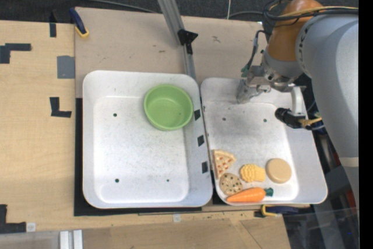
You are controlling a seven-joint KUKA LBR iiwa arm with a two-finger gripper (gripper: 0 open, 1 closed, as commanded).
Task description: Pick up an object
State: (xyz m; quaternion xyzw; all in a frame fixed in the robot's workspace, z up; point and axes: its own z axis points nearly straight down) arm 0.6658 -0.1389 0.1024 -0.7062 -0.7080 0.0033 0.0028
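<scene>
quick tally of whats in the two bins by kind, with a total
Bowl: 1, green bowl in the left bin
Pizza slice: 1
Cookie: 1, chocolate chip cookie
Corn: 1
Tan round piece: 1
Carrot: 1
The five food pieces lie in the right bin.
Total: 6

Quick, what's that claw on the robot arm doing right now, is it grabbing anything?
Gripper: over the far end of the right bin, nothing seen between its fingers; open or shut cannot be told.
</scene>
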